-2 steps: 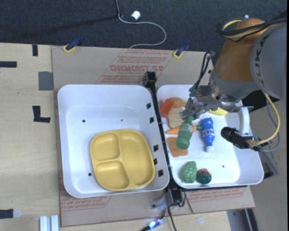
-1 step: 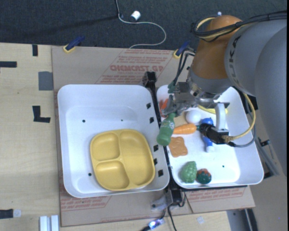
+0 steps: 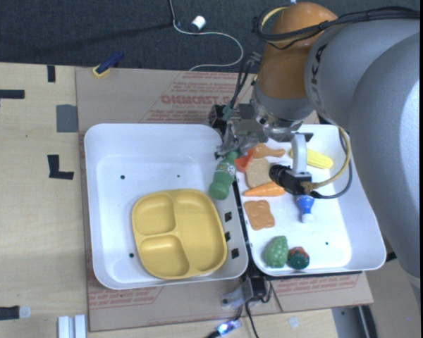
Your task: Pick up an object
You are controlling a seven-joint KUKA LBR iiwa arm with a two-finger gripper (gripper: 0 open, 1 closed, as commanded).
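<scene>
Camera view: we see the gripper [image 3: 229, 155] pinching a green pickle [image 3: 222, 179], bumpy, hanging tilted toward seven o'clock.

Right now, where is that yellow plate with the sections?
The yellow divided plate lies in the left bin, toward its near right corner, just below the green pickle-shaped toy by the divider.

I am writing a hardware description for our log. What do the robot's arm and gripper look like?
The arm is bulky, with smooth rounded grey housings and an orange band above the wrist. Below sits a metallic wrist section and a dark gripper. Thin black cables run alongside the wrist.
</scene>
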